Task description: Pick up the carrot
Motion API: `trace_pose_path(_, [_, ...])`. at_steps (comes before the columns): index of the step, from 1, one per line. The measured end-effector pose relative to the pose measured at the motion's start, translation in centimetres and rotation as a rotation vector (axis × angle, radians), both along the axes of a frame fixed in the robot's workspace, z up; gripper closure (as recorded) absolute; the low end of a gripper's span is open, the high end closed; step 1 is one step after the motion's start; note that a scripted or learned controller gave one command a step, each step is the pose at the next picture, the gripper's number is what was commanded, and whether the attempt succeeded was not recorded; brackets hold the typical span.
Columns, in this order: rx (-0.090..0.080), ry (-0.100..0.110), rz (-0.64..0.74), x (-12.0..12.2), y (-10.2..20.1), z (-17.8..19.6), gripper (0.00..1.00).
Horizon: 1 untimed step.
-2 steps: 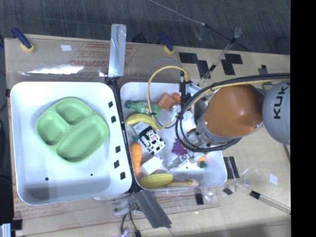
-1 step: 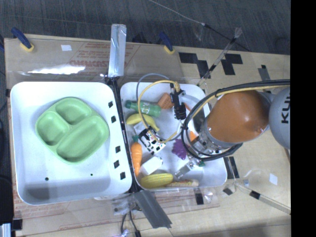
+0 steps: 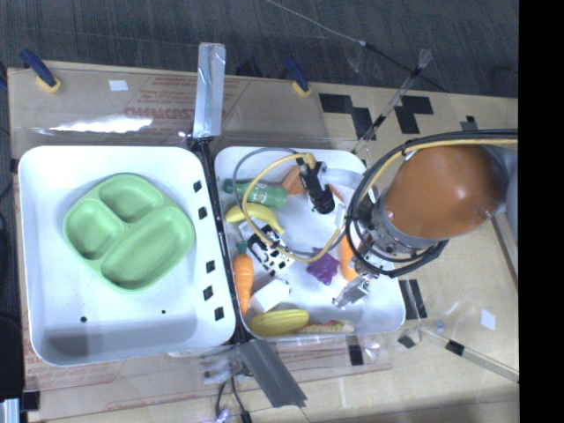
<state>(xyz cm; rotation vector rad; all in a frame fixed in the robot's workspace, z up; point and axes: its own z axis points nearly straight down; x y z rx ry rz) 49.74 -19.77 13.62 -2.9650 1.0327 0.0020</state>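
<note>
One carrot [image 3: 243, 280] lies along the left wall of the right bin [image 3: 388, 311], long axis running twelve to six. From the gripper [image 3: 350, 293], low at the bin's right side, it sits toward nine o'clock, well apart. I cannot tell what the gripper holds, if anything

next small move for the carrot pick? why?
Probably shift the claw left across the right bin. The carrot lies against that bin's left wall, between the banana and the corn, while the claw hangs near the bin's right side, apart from it.
</note>
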Motion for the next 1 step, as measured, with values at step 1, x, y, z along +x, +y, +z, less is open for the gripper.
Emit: trace_pose_path(1, [0.002, 0.007, -0.212, -0.33, -0.46, -4.58, 0.00])
